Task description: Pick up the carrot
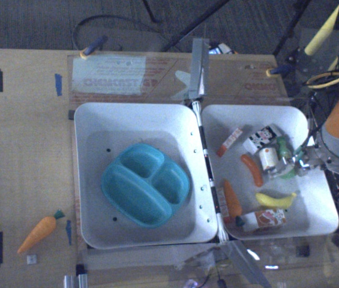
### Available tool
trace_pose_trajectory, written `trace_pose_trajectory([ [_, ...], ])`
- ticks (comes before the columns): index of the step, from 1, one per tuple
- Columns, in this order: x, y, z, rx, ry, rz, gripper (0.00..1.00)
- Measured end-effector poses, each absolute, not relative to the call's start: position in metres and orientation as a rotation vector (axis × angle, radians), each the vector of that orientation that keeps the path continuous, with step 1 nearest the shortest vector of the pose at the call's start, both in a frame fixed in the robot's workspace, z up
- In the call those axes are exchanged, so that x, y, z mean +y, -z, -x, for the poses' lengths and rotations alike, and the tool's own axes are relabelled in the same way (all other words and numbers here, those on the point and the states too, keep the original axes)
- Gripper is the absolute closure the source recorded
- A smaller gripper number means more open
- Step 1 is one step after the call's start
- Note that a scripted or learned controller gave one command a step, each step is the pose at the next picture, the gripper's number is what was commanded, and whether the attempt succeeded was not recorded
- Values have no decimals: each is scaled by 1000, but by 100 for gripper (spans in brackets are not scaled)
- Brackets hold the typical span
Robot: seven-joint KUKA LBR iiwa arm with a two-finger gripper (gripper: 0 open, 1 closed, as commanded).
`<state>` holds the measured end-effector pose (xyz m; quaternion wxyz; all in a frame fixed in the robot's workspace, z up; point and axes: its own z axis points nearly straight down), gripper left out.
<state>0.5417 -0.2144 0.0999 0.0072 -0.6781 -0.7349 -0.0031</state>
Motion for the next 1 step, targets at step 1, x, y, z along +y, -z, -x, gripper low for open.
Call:
trace_pose_trajectory([
  [1, -223, -148, -508, -2268, -3, 2165, 0],
])
